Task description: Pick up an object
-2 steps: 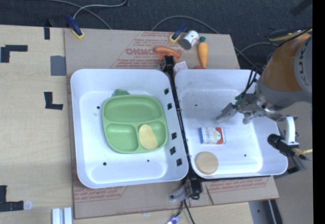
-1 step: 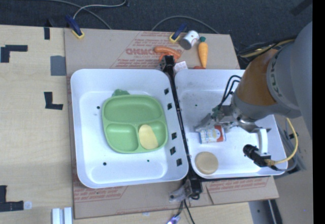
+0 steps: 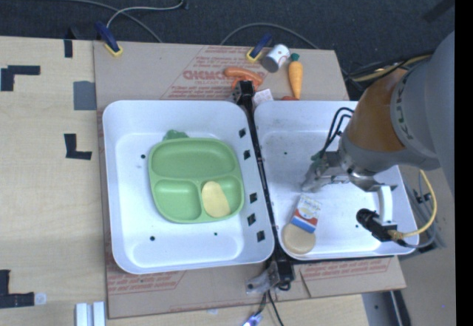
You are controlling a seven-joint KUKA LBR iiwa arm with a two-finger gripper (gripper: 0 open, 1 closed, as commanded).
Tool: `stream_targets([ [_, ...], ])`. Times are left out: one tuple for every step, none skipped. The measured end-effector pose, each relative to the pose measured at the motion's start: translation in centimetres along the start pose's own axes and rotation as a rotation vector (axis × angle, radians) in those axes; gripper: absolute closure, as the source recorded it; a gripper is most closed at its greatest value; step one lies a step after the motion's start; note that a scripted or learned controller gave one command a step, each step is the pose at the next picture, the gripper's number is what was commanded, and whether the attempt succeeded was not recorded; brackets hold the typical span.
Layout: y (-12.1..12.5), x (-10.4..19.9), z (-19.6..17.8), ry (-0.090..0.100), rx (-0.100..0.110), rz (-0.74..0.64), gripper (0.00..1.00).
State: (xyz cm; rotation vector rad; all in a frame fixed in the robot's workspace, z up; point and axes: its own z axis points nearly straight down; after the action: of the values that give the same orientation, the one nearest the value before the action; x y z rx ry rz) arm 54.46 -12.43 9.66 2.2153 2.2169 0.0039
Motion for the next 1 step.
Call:
stream_targets([
  [-0.01,0.00,0.01,0.000,0.000,0.000,0.00],
])
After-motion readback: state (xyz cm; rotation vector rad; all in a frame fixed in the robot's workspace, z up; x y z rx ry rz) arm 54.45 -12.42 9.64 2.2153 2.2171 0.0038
